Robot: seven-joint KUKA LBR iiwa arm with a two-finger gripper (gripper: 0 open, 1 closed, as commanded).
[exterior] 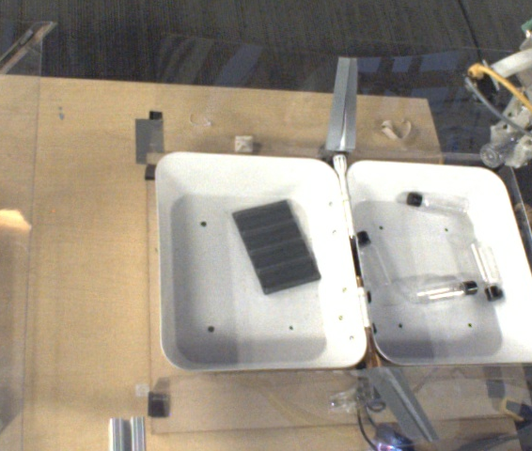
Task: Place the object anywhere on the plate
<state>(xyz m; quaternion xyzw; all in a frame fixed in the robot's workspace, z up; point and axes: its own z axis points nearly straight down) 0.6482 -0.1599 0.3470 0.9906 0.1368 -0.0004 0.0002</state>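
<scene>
A dark grey ribbed plate (276, 246) lies flat and slightly turned in the middle of the left bin (177, 280). In the right bin (520, 336) lie three clear tubes with black caps: one near the back (432, 199), one near the front middle (445, 291), and one at the right (485, 263). The arm's end with the gripper (518, 130) hangs above the bench past the right bin's back right corner, well away from the tubes and the plate. A yellow cable loops around it.
A metal divider bar (343, 106) runs back from the seam between the bins. Small black blocks (154, 120) (158, 404) sit on the wooden bench beside the left bin. A clear panel (3, 252) covers the bench's left side.
</scene>
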